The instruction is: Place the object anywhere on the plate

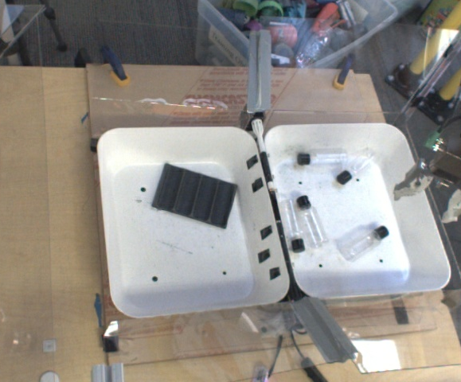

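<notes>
A black ridged rectangular plate (pixel 194 195) lies flat in the left bin (pixel 126 277), toward its back middle. Several clear vials with black caps lie scattered in the right bin (pixel 421 273): one near the back (pixel 326 158), a pair near the divider (pixel 307 223), and a larger one at the front right (pixel 360 242). My gripper (pixel 413 183) hangs over the right rim of the right bin, apart from every vial, and I see nothing in it. The arm behind it is mostly cut off at the view's right edge.
A metal divider with black clips (pixel 263 213) runs between the two bins. A clear tub of colourful toys (pixel 294 10) stands behind the bins. Cardboard (pixel 174 94) lies under their back edge. The wooden bench (pixel 31 213) stretches to the left.
</notes>
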Motion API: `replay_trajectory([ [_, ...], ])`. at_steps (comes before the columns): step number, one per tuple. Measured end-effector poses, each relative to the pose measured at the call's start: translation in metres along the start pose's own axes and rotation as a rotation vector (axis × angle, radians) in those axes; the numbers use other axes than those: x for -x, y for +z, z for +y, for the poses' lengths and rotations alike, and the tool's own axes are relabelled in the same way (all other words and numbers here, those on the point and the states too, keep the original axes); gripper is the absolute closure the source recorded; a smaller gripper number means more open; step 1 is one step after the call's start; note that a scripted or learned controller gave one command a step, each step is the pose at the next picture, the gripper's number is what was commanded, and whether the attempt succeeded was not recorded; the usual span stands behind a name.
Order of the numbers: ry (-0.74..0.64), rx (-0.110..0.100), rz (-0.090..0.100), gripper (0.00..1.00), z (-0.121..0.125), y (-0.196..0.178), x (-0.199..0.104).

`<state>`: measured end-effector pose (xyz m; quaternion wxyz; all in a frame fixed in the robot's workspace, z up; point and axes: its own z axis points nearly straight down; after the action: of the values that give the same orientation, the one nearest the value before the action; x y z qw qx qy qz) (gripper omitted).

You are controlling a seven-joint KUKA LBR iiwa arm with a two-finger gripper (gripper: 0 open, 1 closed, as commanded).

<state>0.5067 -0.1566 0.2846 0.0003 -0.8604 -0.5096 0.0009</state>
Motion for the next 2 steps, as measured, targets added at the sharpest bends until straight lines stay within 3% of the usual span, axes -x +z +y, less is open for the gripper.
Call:
replay_trajectory([
  [1,0.0,0.0,-0.001,1.0,0.001,-0.009,0.0],
  [2,0.495,0.001,0.0,1.0,-0.005,-0.113,0.047],
])
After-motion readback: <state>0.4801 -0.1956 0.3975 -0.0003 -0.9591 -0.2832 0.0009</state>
